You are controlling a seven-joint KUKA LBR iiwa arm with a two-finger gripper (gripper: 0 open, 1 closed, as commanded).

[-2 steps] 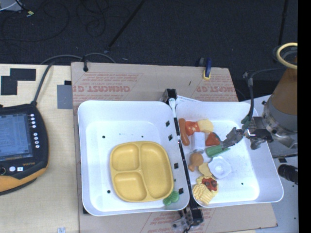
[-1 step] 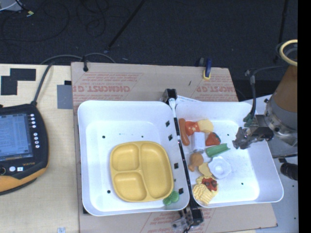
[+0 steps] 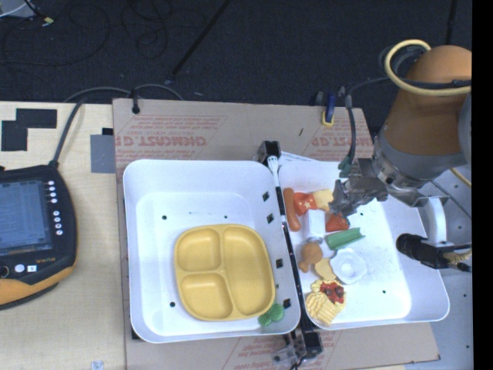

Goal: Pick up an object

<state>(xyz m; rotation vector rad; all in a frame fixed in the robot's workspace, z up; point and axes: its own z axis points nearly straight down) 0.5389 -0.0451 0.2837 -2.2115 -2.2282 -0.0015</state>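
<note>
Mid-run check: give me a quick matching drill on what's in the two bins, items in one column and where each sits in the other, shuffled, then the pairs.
Items
1. yellow divided plate
2. green piece
3. gripper
4. yellow waffle-like item

Places
A. front left corner of the right bin
B. over the toy food in the upper part of the right bin
C. middle of the left bin
D. front right corner of the left bin, beside the plate

Pairs: 1-C, 2-D, 3-B, 4-A
</note>
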